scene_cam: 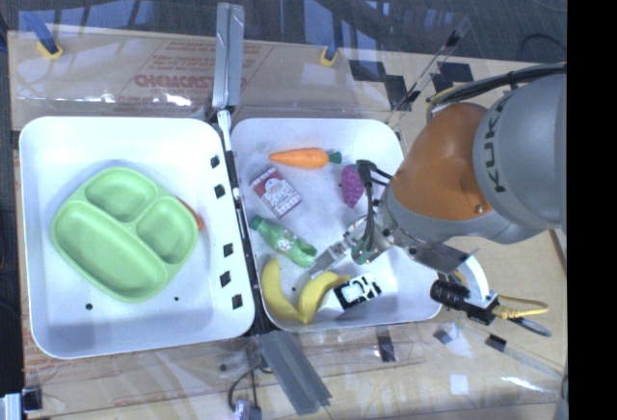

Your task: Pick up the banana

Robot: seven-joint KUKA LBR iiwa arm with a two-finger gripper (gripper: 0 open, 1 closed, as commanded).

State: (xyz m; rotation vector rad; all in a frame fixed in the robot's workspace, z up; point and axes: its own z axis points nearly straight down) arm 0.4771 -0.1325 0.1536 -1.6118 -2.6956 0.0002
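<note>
- The banana (294, 293) lies in the right bin (405, 312), not picked up yet.
- The gripper (349, 249) hangs just above it.
- I cannot tell if its fingers are apart or together.

The arm (501, 168) enters from the right side and bends down toward the lower middle of the view. Its big grey body is at the right edge, and the orange band (439, 172) sits just left of it, above the wrist. Below the band, the wrist leans to the lower left. The gripper (345, 252) is at the end, low and pointing to the left. How the jaws stand is too small and dark to tell.
</note>
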